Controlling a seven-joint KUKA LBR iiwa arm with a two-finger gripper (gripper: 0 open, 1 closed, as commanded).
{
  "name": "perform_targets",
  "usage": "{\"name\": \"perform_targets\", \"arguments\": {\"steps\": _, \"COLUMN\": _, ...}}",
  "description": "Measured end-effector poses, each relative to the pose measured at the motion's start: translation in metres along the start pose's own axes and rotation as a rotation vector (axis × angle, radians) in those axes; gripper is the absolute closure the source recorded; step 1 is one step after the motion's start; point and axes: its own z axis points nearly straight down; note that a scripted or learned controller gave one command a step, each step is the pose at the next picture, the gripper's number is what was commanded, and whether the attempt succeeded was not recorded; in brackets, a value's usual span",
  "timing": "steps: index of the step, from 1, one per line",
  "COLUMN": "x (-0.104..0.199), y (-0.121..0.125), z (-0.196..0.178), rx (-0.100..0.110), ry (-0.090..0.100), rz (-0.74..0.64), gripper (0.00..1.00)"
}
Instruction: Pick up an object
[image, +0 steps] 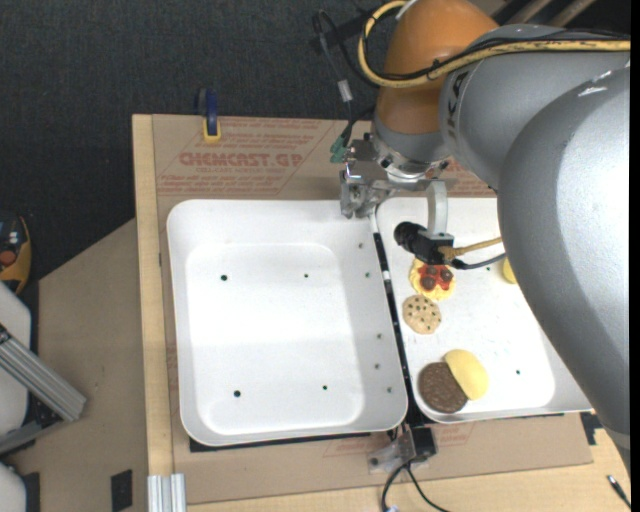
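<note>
The hand (356, 193) hung low over the far rim where the two white bins met, right above the end of the dividing wall. Nothing showed caught in it. From where I stood its metal parts bunched into one glinting lump, so I could not tell whether it was apart or together. The grey arm (560, 150) swept in from the view's right and covered the far corner of the right bin (500, 400).

Everything there was to pick lay in that right bin, on the near side of the hand and a little toward the arm. Closest to the hand was a small yellow round (434, 280) with red bits on top, perhaps a toy pizza. Just past it sat a pale chip cookie (422, 314). Farther still from the hand, by the near rim, a dark brown disc (438, 388) touched a yellow lump (468, 372) that overlapped its edge. Another yellow piece (508, 268) peeked out from under the arm.

The left bin (270, 330) lay on the hand's other side. Both bins rested on the brown-boarded tabletop (260, 150), where a blue clamp (208, 104) sat at the far edge, well apart from the hand.
</note>
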Motion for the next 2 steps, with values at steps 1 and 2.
{"name": "perform_targets", "arguments": {"steps": 1, "x": -0.121, "y": -0.001, "z": -0.001, "rx": 0.001, "ry": -0.007, "rz": 0.016, "gripper": 1.00}}
{"name": "perform_targets", "arguments": {"steps": 2, "x": -0.012, "y": 0.000, "z": -0.010, "rx": -0.002, "ry": 0.003, "rz": -0.004, "gripper": 1.00}}
